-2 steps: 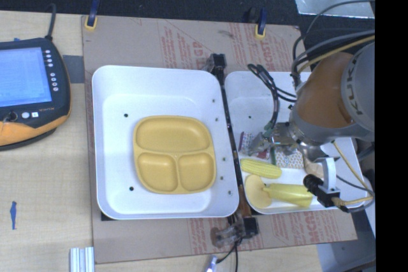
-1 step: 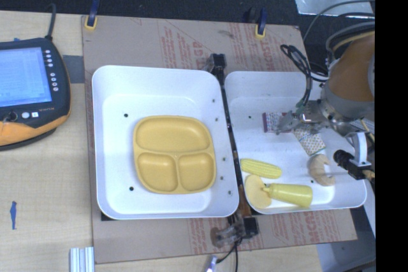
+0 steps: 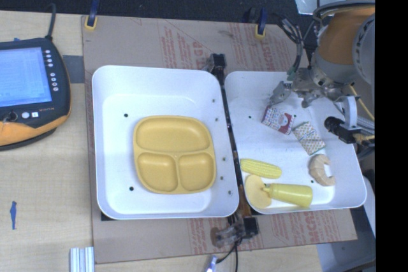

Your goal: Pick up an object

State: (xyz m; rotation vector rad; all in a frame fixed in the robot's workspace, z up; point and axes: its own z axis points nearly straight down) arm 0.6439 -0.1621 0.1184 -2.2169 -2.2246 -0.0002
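My gripper [image 3: 294, 96] hangs over the far part of the right bin [image 3: 250, 87], open, with its fingers spread and nothing between them. Just in front of it lies a red and white packet [image 3: 278, 118], apart from the fingertips. A checked packet [image 3: 308, 137] sits to the right of that one. Nearer the front lie a corn cob [image 3: 260, 167], a yellow squeeze bottle [image 3: 290, 194] resting against a pale yellow disc [image 3: 254, 192], and a tan shrimp-like piece [image 3: 322, 170].
The left bin [image 3: 108, 137] holds a yellow divided plate [image 3: 173, 153]. A tablet-style controller [image 3: 29, 89] sits at the bench's left edge. Cables and a black part [image 3: 341, 129] of the arm hang over the right bin's right rim.
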